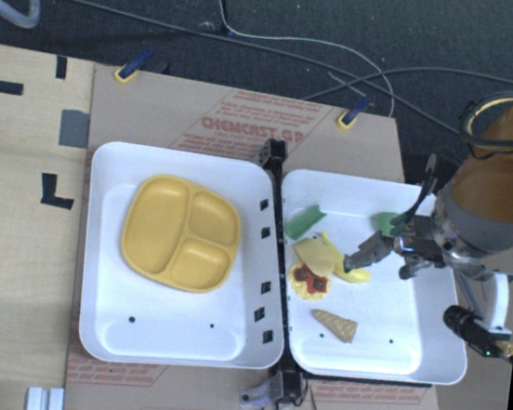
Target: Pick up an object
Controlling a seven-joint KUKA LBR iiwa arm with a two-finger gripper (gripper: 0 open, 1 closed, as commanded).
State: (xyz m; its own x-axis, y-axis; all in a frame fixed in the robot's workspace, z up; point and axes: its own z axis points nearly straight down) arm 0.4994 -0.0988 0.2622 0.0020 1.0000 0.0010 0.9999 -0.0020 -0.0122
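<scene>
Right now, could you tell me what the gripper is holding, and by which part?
It cannot be told: the gripper sits at the yellow toy in the right bin.

bare floor along right bin (405, 355) front, toy food (317, 254) clustered by divider, gripper (357, 261) touching it

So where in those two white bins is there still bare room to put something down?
Left bin: a bare strip along the near edge, below the yellow plate. Right bin: bare floor right of the cone. Crowded where the green pieces, the yellow food and the hand cluster.
</scene>
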